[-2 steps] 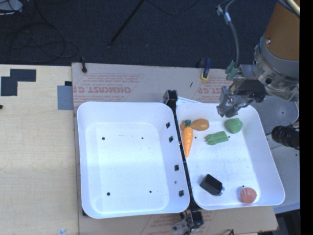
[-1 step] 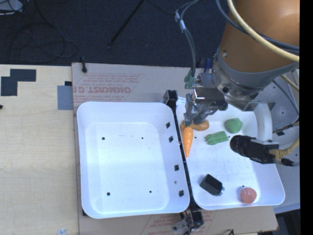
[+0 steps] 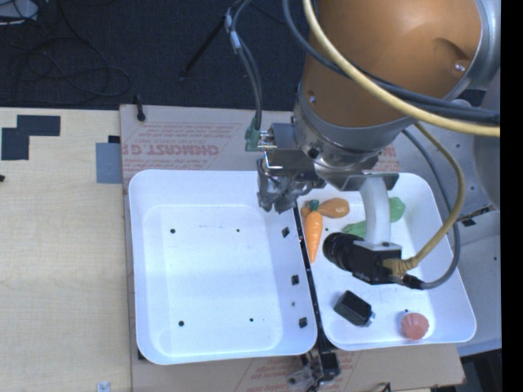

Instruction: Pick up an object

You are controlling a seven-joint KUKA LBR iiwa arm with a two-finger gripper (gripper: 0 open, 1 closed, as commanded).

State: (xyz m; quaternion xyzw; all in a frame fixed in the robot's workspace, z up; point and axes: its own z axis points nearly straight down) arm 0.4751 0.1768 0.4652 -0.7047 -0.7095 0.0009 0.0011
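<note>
Gripper hangs over the right bin at its top-left corner; its grip state I cannot tell. Toy carrot lies just beneath: light, rigid, slick-looking — pinch mid-body across its width.

My wrist covers most of green object; kind unclear. My gripper fingertips lost in dark clutter. My arm cut off at top edge.

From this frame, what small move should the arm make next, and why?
Probably a short descent. The claw hangs over the right bin near the divider, just beside the carrot, and nothing shows between its fingers.
</note>
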